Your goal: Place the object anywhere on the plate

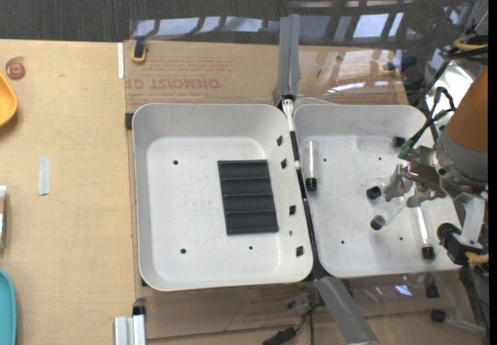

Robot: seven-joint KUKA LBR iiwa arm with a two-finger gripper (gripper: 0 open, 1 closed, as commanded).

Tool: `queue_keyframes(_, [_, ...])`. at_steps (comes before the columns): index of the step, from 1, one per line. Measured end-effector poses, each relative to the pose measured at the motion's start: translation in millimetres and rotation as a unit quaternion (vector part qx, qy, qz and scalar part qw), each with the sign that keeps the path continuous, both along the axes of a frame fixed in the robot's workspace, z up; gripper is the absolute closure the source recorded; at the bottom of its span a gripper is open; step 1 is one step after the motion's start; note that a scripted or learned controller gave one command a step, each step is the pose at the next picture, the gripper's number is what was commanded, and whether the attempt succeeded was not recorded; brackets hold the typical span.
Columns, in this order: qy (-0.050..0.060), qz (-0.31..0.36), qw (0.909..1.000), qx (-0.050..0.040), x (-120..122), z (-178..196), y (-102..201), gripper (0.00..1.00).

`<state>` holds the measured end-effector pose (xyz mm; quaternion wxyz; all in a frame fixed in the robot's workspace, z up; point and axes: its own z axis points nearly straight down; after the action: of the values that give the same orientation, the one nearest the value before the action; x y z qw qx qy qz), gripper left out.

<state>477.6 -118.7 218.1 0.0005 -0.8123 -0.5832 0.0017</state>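
Clear plastic tube with a black cap (380,219) lies loose in the right-hand white bin (342,258), right of centre, apparently waiting to be picked. Just beyond it, the metal gripper (404,186) hovers low, likely lining up a grasp; whether it grips anything cannot be told. The black ribbed rectangular plate (248,196) sits mid left-hand white bin (155,258), ready to receive it.

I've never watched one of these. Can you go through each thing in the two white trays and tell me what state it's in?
Left bin: holds the black ridged plate.
Black ridged plate: lying flat, nothing on it.
Right bin: holds several clear tubes.
Clear tube by the divider: lying flat, untouched.
Gripper: low among the tubes; grip unclear.
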Motion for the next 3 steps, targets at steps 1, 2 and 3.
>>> queue_keyframes(1, [0.001,-0.003,1.0,0.0,6,-4,107,1.0])
queue_keyframes(2, [0.0,0.092,0.9958,-0.0002,5,2,184,1.0])
queue_keyframes(3, [0.0,0.177,0.9842,-0.0001,0,26,261,1.0])
